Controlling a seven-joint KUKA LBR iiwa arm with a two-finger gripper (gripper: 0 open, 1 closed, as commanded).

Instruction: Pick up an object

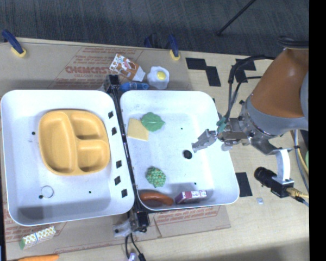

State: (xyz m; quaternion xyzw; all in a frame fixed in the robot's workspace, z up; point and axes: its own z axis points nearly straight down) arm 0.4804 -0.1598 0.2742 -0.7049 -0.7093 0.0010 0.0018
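While the grey arm [277, 99] reaches in from three o'clock, its end effector [202, 142] hangs over the right bin [220, 162] with nothing between its fingers; whether they stand wide or narrow I cannot tell; a small dark disc [187, 154] lies just beside it at seven o'clock; a green leaf [152, 121] touches a yellow cheese wedge [138, 129] toward ten o'clock in that bin; a green bumpy ball [156, 176] sits near six o'clock, with a brown sausage [156, 198] and a small red-and-white box [192, 196] along the bin's lower wall; the left bin [16, 162] holds a yellow divided tray [73, 141]; both bins rest on the desk [206, 232].
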